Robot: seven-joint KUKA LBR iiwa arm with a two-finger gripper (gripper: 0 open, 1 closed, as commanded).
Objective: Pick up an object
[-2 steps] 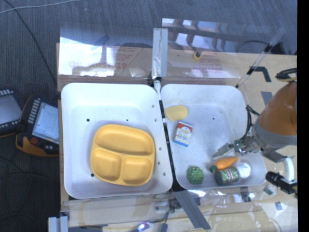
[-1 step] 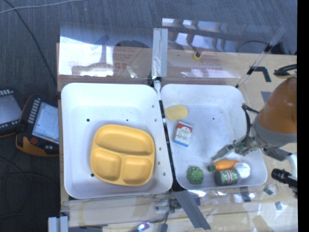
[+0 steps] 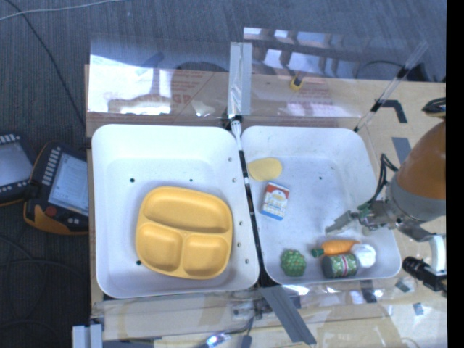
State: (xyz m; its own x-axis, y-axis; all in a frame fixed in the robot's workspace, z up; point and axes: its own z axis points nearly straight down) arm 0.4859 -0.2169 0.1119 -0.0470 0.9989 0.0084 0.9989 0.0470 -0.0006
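One camera sits high above the desk (image 3: 406,96) and looks down at a slant — not straight down. It is far enough back to take in both white bins, the left bin (image 3: 109,194) and the right bin (image 3: 326,147), side by side, plus dark floor (image 3: 217,6) at the top and left. The arm (image 3: 428,172) comes in from the right edge.

A yellow divided tray (image 3: 185,232) is lying in the left bin (image 3: 116,158). In the right bin (image 3: 326,147), a pale yellow disc (image 3: 264,168) is sitting near the divider, with a small red-and-white carton (image 3: 275,201) just below it. Along the front wall, a green broccoli piece (image 3: 293,262), an orange carrot (image 3: 338,247) and a dark green can (image 3: 341,265) are clustering together. The gripper (image 3: 355,220) is hovering just above the carrot.
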